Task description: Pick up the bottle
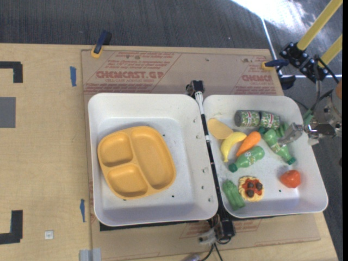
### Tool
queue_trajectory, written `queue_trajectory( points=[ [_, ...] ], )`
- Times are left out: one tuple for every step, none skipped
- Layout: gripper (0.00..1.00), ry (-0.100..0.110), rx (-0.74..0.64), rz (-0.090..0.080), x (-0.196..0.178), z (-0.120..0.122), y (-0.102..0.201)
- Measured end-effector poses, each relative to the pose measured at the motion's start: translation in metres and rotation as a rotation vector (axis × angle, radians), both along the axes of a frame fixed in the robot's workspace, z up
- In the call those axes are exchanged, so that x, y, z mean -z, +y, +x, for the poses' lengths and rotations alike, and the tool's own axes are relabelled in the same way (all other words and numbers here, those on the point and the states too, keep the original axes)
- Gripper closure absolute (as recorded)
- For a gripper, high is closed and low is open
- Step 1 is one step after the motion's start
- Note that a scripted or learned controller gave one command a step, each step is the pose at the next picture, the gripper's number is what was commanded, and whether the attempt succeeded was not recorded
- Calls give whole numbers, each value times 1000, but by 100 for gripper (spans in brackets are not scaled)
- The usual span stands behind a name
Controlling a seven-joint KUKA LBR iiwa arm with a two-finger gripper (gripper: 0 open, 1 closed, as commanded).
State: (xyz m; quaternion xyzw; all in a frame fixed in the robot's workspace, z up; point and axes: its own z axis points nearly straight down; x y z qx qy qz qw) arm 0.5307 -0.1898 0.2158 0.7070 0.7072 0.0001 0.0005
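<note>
Two green bottles lie in the right bin (pixel 312 200). One bottle (pixel 247 157) rests near the middle, just below a carrot (pixel 249 141). The other bottle (pixel 279 145) lies slanted toward the bin's right side. A dark can-like bottle with a green label (pixel 256 118) lies on its side at the back. My gripper (pixel 292 132) reaches in from the right edge, and its tip is just above and right of the slanted bottle's upper end. I cannot make out any contact between them.
The right bin also holds a banana (pixel 230 145), a pale chip (pixel 219 128), a red tomato (pixel 291 178), a small pizza (pixel 250 187) and a green pickle (pixel 234 194). A yellow divided plate (pixel 136 161) sits in the left bin (pixel 103 107).
</note>
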Motion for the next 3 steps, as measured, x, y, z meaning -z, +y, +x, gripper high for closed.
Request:
queue_trajectory(
  points=[
    [0,1,175,6,68,26,-31],
    [0,-12,304,4,75,34,-27],
    [100,-12,305,0,68,33,-28]
  ],
)
